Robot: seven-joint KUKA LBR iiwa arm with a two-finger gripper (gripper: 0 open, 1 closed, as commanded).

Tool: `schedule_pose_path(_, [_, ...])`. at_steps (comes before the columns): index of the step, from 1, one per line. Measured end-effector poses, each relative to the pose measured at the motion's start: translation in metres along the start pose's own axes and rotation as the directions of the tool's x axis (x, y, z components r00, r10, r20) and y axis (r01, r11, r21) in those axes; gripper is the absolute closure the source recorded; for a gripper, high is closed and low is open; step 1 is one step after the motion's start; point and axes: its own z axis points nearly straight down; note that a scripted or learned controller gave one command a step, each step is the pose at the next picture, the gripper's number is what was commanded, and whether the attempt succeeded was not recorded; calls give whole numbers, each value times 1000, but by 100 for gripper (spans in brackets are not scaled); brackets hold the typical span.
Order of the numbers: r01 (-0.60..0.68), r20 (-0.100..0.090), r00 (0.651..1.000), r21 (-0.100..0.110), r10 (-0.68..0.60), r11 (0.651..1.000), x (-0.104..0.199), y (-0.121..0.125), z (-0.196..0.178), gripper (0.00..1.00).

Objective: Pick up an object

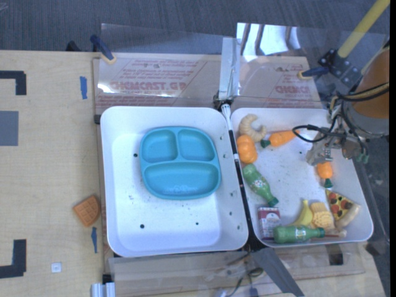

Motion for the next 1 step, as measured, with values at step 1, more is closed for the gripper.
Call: schedule_pose_path(1, [0, -2, 1000, 0, 0, 1000, 1, 0, 1, 0])
